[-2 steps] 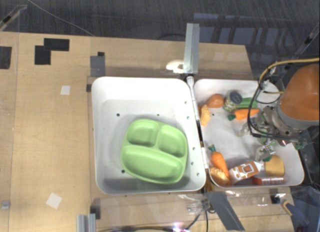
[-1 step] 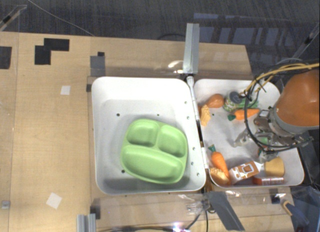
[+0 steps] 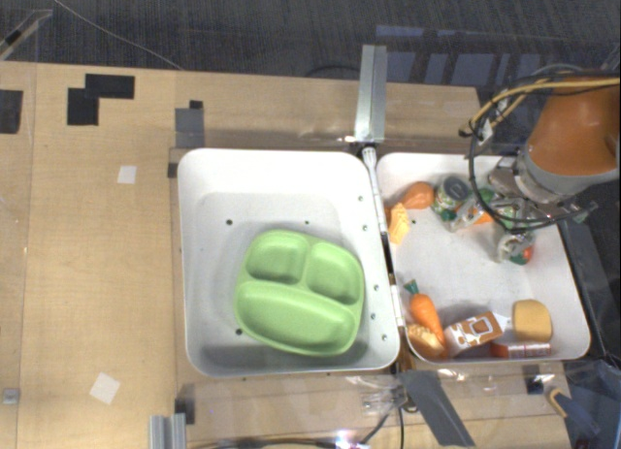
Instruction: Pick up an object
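Two white bins sit side by side on a wooden surface [image 3: 87, 272]. The left bin [image 3: 199, 243] holds a green divided plate [image 3: 299, 290]. The right bin [image 3: 572, 326] holds the candidates for picking: an orange fruit [image 3: 418, 195] and a small jar [image 3: 451, 197] near its far wall, a yellow piece [image 3: 398, 221] against the divider, a carrot [image 3: 423, 311] and a small carton [image 3: 475, 329] near the front, and a tan block [image 3: 532, 320] at the front right. The arm [image 3: 572, 137] reaches in from the right, and the gripper [image 3: 512, 240] hangs low over the right bin's far right part, just beside a small round object with red and green on it [image 3: 517, 253]. Whether it is open or closed cannot be told, since cables and the wrist crowd that spot; nothing is visibly held. The step in hand appears to be the approach to a grasp; the next move calls for settling around one object and closing before any lift.
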Available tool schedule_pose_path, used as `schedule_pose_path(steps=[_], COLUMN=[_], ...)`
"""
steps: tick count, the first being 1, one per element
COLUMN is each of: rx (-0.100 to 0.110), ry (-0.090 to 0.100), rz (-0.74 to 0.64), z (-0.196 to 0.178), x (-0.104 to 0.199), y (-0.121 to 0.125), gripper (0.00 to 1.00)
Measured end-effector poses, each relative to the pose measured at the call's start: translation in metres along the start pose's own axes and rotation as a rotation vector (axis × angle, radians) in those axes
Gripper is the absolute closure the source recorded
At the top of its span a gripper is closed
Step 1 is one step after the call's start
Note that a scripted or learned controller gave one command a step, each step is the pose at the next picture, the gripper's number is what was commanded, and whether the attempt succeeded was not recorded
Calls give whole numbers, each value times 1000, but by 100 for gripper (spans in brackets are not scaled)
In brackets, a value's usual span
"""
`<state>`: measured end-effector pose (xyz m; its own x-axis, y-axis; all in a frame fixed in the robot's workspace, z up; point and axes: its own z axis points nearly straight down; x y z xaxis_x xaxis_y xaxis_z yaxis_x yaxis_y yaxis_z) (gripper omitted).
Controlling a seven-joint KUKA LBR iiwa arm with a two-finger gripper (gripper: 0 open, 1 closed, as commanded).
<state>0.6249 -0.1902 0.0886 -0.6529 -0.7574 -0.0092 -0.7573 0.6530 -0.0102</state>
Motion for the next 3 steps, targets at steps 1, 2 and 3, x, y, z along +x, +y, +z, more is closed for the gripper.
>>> schedule_pose_path(steps=[1, 2, 3], rx=[-13, -3, 8], ry=[-1, -2, -11], rz=[-336, -493, -490], z=[2, 0, -16], x=[-22, -41, -45], y=[-42, 21, 19], gripper=[0, 0, 100])
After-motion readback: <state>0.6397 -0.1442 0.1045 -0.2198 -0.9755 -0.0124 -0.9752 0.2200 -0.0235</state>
